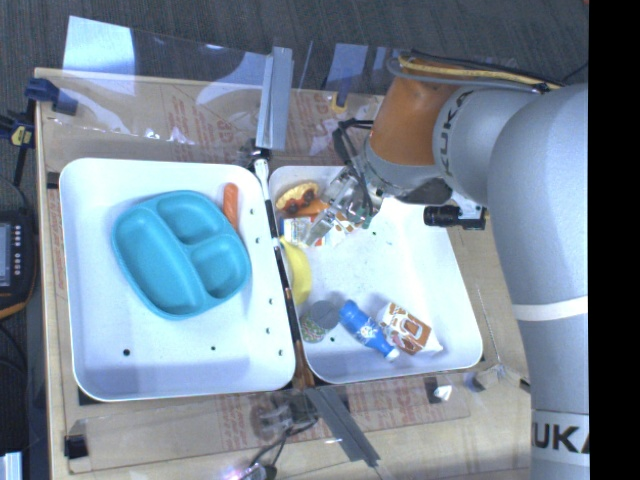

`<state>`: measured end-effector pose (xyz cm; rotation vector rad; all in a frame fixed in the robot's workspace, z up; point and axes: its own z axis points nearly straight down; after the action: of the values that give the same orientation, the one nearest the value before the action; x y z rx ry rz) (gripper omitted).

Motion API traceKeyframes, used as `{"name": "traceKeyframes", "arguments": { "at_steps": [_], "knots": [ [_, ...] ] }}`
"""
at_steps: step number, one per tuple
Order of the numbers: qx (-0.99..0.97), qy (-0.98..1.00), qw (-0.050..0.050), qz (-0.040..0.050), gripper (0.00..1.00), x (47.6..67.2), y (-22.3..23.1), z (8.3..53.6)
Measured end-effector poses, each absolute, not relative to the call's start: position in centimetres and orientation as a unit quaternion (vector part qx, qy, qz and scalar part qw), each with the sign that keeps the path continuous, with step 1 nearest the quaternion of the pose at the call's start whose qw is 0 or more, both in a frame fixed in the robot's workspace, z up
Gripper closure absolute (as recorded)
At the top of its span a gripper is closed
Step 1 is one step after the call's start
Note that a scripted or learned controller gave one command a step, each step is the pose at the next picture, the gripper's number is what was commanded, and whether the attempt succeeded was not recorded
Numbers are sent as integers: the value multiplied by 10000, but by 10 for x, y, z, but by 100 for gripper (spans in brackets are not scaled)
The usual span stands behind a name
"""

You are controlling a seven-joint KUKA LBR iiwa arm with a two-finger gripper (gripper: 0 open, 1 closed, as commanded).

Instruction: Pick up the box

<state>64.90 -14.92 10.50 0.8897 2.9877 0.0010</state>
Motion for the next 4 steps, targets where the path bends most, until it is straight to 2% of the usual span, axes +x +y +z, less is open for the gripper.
{"name": "traceKeyframes", "arguments": {
  "at_steps": [1, 2, 3, 4],
  "knots": [
    [2711, 9626, 15, -1, 0, 622, -181, 94],
    [3283, 9446, 18, -21, 0, 638, -144, 94],
    [3176, 9482, 10, -34, 0, 640, -144, 94],
    [2952, 9554, -12, -6, 0, 647, -157, 94]
  ]
}}
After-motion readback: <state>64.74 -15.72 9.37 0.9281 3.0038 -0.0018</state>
